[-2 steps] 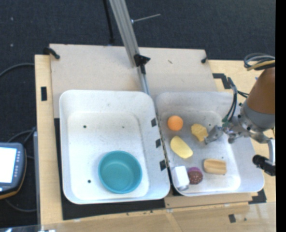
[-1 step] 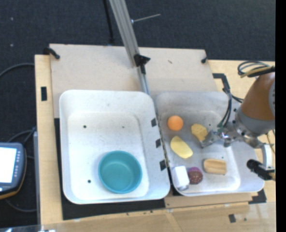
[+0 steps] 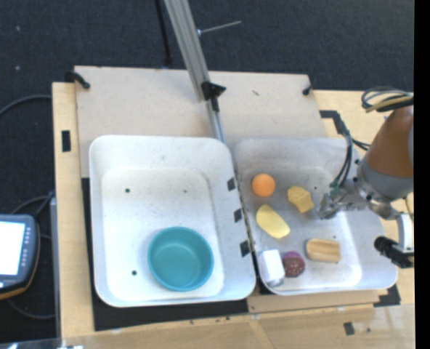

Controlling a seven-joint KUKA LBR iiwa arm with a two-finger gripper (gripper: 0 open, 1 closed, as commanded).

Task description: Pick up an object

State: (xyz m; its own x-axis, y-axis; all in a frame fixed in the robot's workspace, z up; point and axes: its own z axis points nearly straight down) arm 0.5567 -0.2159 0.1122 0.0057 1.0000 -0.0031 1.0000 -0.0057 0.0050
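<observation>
The right bin point(image 3: 346, 155) holds several small objects: an orange ball point(image 3: 264, 185), a small yellow piece point(image 3: 300, 198), a larger yellow lump point(image 3: 272, 222), a tan block point(image 3: 322, 250), a dark red round thing point(image 3: 293, 265) and a white block point(image 3: 272, 266). My gripper point(image 3: 327, 206) is low over the right bin, just right of the small yellow piece and above the tan block. Nothing shows between its fingers. The arm's orange band point(image 3: 394, 138) sits at the right edge.
The left bin point(image 3: 113, 158) holds a teal bowl point(image 3: 180, 258) near its front. A metal pole point(image 3: 189, 42) slants in from the top to the gap between the bins. A screen device point(image 3: 8, 253) sits off the bench at far left.
</observation>
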